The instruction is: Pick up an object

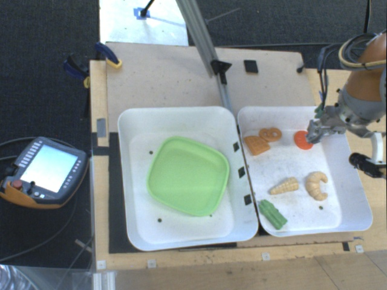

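The right bin (347, 216) holds several toy foods: a red-orange round piece (301, 140), a pretzel (270, 134), an orange waffle-like square (256, 145), a pale cone-shaped piece (284, 186), a croissant (317, 185) and a green ridged block (273, 214). My gripper (315, 130) hangs low over the bin's upper right area, right beside the red-orange piece and overlapping its right edge. I cannot see anything lifted off the bin floor.
A light green square plate (188, 175) lies in the left bin (136, 222). A metal pole (202, 35) slants over the bench behind the bins. A teach pendant (42, 173) lies off the bench to the left.
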Controlling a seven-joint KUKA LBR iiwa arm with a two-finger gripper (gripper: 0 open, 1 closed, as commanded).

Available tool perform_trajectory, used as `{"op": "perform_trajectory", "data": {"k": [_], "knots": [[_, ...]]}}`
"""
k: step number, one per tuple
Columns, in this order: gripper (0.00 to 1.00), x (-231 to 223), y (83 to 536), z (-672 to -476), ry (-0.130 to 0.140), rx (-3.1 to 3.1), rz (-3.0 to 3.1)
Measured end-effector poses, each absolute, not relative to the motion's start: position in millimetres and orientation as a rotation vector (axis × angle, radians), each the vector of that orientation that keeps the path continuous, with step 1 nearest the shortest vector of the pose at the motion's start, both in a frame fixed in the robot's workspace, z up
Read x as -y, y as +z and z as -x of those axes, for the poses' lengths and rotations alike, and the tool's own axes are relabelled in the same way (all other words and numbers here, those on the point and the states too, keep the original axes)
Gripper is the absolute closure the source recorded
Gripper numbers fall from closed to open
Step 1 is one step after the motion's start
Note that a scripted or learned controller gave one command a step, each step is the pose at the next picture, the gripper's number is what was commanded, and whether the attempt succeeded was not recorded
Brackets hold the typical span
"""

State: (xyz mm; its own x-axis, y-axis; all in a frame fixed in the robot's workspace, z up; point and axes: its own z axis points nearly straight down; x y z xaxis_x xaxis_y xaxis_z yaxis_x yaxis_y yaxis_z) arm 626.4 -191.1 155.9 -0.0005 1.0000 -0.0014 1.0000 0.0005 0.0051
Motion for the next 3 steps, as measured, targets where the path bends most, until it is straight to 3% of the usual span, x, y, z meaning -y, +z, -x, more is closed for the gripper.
{"op": "perform_trajectory", "data": {"k": [2, 3], "knots": [[1.00, 194.8, 255.4, -619.9, 0.004, -2.220, -2.218], [1.00, 146.1, 247.2, -620.5, 0.001, -2.226, -2.218]]}}
